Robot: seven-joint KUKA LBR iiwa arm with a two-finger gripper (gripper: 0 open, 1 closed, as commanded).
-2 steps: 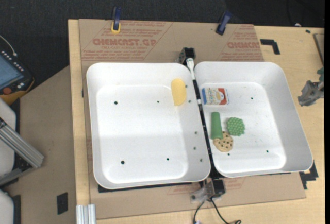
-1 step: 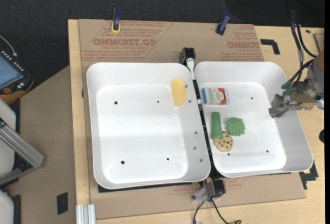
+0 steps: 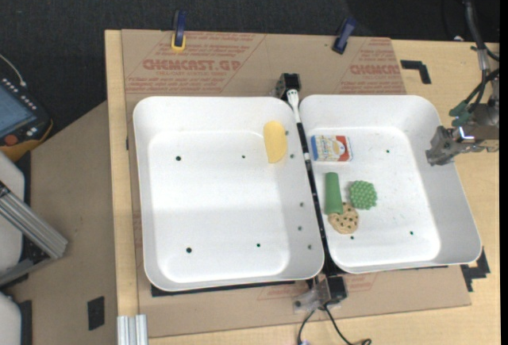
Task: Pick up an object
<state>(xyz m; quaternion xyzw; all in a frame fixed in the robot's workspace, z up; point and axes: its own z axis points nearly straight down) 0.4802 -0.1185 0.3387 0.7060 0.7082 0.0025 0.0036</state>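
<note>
Hovering over the right bin's (image 3: 444, 252) right rim, the hand (image 3: 441, 149) shows too little to tell its opening. A milk carton (image 3: 330, 147), green stick (image 3: 332, 191), green ball (image 3: 362, 193) and cookie (image 3: 344, 220) lie in that bin; a yellow block (image 3: 275, 142) rests in the left bin (image 3: 159, 256).

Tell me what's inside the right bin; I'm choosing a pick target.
The right bin holds a small carton, a green stick, a green bumpy ball and a cookie. Nothing looks covered.

The tabletop (image 3: 79, 177) carries a brown cardboard sheet (image 3: 238, 58) printed with red lettering, clipped at its far edge by two blue clamps (image 3: 179, 28). On the cardboard sit two shallow white bins side by side, touching: the left bin (image 3: 214, 256) and the right bin (image 3: 413, 240).
</note>
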